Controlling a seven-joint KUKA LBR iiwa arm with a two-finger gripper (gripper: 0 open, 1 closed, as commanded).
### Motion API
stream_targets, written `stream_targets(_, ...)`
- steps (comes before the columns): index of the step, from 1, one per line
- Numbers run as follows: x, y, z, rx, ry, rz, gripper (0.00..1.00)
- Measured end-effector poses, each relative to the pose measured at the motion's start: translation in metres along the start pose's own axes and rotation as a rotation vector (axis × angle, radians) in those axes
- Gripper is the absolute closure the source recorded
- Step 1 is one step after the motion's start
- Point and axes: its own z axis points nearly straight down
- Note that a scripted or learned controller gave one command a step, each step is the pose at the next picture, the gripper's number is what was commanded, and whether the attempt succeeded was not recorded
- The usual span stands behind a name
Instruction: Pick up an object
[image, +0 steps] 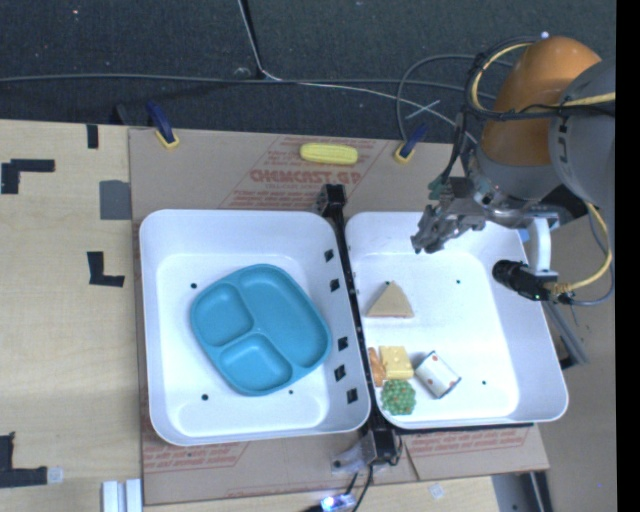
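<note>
Over the right bin's (520, 400) far edge, my pincer (432, 238) hovers; grip state: can't tell. Targets cluster near the front: wedge (390, 301), can (437, 374), broccoli (399, 397). Needs descent.

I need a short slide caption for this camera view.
Gripper above the right bin, near a tan wedge; blue tray in the left bin.
</note>
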Motion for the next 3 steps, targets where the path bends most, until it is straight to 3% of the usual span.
stream_targets(2,0.089,-0.05,-0.009,0.0,0.001,-0.002,1.0)
stream_targets(3,0.132,-0.072,0.007,0.001,0.0,0.0,1.0)
